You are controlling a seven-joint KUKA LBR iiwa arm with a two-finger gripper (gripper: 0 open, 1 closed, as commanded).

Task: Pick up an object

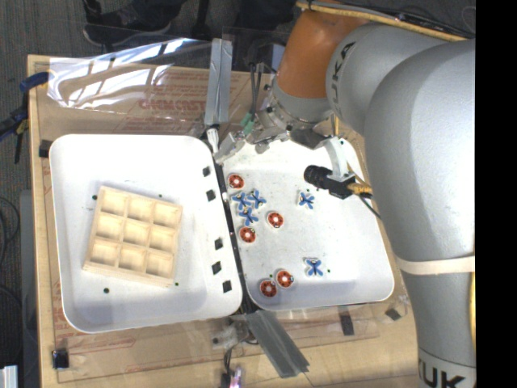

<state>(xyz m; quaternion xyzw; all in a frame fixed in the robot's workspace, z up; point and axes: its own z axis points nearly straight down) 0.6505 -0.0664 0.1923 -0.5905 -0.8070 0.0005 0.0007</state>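
Observation:
The right bin (355,241) holds several small red rings, such as one (235,182) near its top left corner and one (275,220) in the middle. Blue jack-shaped pieces lie among them: a cluster (250,205) by the left wall, one (306,200) further right, one (313,267) near the front. My gripper (245,138) hangs over the bin's far left corner, just behind the nearest red ring. Nothing shows held in it.
The left bin (73,160) carries a pale wooden grid tray (133,234) with square cells. A black divider with clips (220,241) runs between the bins. A black cylinder with a yellow cable (327,179) sticks out over the right bin. The arm's grey body covers the right side.

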